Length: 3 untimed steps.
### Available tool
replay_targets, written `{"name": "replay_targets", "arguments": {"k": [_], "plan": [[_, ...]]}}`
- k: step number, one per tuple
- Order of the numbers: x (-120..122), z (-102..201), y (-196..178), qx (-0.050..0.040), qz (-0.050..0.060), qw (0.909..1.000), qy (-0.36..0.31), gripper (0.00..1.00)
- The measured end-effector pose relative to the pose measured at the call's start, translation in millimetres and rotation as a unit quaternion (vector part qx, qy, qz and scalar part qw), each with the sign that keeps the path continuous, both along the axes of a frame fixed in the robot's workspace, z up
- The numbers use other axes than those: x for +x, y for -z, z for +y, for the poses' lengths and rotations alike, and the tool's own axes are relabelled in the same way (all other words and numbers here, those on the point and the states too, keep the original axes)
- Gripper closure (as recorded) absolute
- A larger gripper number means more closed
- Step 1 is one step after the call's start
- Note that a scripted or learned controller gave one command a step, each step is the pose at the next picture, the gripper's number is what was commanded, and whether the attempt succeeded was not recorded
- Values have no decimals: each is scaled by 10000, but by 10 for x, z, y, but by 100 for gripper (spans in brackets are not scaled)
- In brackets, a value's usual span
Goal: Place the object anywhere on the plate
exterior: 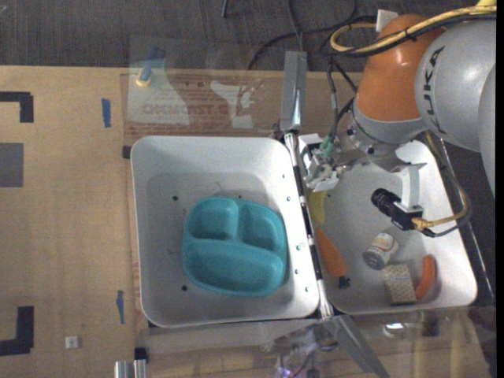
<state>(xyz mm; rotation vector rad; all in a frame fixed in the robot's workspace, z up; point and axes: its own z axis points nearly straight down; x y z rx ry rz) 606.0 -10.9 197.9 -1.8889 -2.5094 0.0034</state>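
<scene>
Wooden bench (63, 211), two white bins (157, 172); teal plate (234, 246) left; claw (321, 166) state unclear.

Robot lab — taped bench (63, 235), cables (315, 6)

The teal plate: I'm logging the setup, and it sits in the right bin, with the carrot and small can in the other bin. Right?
Not quite. The camera view shows the teal plate in the left bin, not the right. The carrot and small can do lie in the other bin, the right bin.
</scene>
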Motion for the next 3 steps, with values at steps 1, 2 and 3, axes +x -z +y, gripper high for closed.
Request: {"name": "replay_targets", "arguments": {"k": [1,2,3], "plan": [[-262,829,94,7,2,9995,310,100],[-750,1383,37,6,5,9998,205,100],[-748,1377,36,6,2,9998,211,0]]}}
